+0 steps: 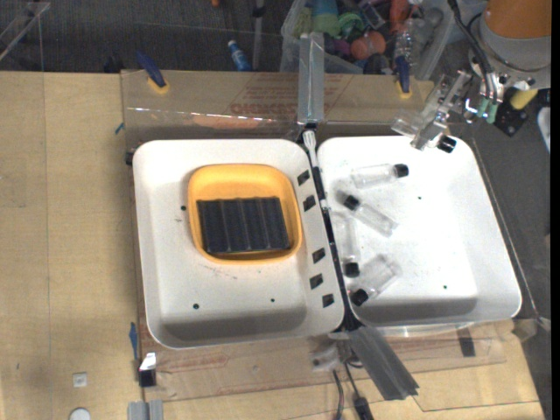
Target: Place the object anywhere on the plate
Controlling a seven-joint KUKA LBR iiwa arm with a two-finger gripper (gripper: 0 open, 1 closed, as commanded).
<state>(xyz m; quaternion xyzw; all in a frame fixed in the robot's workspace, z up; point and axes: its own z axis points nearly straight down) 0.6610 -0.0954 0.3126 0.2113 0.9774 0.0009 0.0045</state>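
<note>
You see two white bins (175,313); the left one carries an orange-yellow plate (203,186) with a dark ribbed panel (243,225) striped by ridges. In the right bin lie clear vials (374,220) with black caps. The arm's band (522,3) is orange; the bench (61,234) is tan wood.

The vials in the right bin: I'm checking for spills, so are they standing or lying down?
Lying down. All three clear vials rest on their sides, black caps on.

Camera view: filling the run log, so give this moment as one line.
pincer: over right bin's far edge | plate: left bin, bears dark ridged block | right bin: three clear vials
</note>
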